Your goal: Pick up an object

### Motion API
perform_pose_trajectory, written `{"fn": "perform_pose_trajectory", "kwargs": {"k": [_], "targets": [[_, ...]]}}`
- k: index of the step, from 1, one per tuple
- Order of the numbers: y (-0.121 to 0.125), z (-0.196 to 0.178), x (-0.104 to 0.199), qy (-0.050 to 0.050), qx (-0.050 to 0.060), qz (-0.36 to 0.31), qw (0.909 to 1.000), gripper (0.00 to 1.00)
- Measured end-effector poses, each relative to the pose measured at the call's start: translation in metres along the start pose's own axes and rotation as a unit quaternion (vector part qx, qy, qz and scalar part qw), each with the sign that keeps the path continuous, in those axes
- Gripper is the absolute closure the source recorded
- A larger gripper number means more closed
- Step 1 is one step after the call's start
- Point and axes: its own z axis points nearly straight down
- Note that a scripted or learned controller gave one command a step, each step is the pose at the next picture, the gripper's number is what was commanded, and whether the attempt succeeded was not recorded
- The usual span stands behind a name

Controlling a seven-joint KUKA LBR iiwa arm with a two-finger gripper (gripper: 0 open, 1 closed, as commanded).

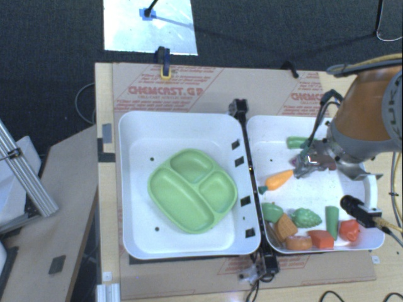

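Claw over the right bin, above the toy food.
Nearest, plastic toy vegetables (308, 228) crowd the right white bin's (271, 140) front edge; farther in, an orange toy carrot (278, 180) lies just beside the metal claw (305, 164), whose grip I cannot tell.

The two bins (189, 121) look like smooth white plastic with a slight gloss. The green tray (192, 190) is matt plastic. The toy food, such as the carrot (279, 180), looks like shiny plastic. The bench board (208, 83) is dull brown cardboard with red print.
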Motion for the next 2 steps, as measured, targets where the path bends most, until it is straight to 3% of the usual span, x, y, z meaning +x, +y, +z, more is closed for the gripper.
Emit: {"fn": "perform_pose_trajectory", "kwargs": {"k": [1,2], "targets": [[0.002,-0.030,0.000,0.000,0.001,0.000,1.0000,1.00],[0.012,-0.020,0.052,0.001,0.003,-0.002,1.0000,1.00]]}}
